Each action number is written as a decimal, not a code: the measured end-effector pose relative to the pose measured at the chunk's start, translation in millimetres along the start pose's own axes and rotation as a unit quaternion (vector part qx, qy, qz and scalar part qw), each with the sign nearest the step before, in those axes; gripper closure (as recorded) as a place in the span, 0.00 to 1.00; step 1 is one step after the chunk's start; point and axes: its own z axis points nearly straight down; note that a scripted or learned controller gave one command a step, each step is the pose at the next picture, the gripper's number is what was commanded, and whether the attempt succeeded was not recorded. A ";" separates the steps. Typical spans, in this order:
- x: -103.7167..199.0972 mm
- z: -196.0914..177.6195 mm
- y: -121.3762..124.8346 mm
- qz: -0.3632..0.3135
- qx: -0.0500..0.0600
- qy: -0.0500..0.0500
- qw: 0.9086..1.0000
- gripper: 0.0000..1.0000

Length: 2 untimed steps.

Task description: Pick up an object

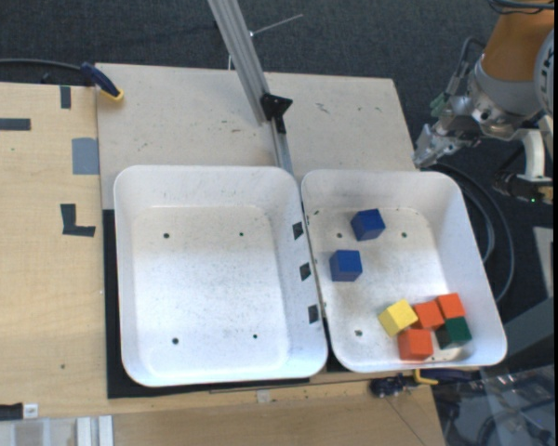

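Two shallow white bins are seen side by side on the bench: the left bin at the centre of the frame and the right bin toward the lower right. No brand, label or legible writing can be made out on any surface.

Six small blocks are held in the right bin. One blue block lies in the bin's upper middle, and a second blue block lies just below and to the left of it, apart from it. Four more blocks are clustered in the bin's lower right corner: a yellow block, an orange block beside it, a dark green block touching the orange one, and another orange block at the bottom of the cluster. All appear as plain, solid-coloured cubes, some tilted.

At the upper right of the frame the gripper is seen outside the bins, just above the right bin's upper right corner, below the arm's orange band. Whether it is wide or narrow cannot be told, and nothing is seen held in it.
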 end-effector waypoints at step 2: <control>102.3 10.7 -2.0 -0.002 0.004 0.002 1.000 1.00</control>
